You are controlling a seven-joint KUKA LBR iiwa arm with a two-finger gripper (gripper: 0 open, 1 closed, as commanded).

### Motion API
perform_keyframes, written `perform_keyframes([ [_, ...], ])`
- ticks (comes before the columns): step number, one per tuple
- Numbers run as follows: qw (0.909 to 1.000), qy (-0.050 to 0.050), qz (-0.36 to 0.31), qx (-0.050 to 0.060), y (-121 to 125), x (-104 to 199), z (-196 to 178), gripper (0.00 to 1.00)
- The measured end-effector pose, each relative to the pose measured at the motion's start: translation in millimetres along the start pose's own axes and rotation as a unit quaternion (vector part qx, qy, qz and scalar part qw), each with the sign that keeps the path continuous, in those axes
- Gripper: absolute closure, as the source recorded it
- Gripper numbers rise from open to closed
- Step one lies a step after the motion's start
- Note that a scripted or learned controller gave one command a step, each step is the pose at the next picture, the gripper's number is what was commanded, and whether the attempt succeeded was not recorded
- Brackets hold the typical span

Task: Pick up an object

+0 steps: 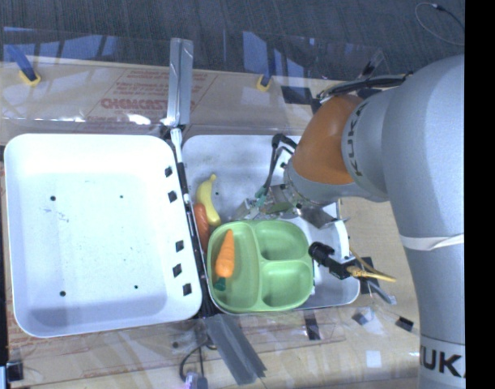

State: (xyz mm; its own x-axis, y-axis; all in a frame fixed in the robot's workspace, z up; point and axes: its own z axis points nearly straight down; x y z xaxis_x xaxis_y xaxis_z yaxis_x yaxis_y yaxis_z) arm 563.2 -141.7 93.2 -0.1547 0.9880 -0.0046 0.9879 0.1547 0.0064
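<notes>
The right bin point(231, 156) holds a green divided plate point(289, 259) at its near side. An orange carrot point(224, 254) lies in the plate's left compartment. A yellow banana point(206, 198) lies against the bin's left wall, with a red-orange thing point(200, 218) just below it, partly hidden by the plate. My gripper point(267, 203) hangs low over the middle of the right bin, just above the plate's far rim and right of the banana. The grey wrist and orange band cover most of it.
The left bin point(93, 225) is a wide white tray. A metal divider point(180, 79) runs between the two bins. My arm covers the right bin's right side.
</notes>
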Motion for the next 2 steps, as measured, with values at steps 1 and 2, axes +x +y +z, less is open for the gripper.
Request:
perform_keyframes([
  [1,0.9851,0.002,0.172,0.005,75.0,-13.4,-0.7,0.00],
  [2,0.9791,0.000,0.203,0.002,-7.9,3.7,0.8,0.00],
])
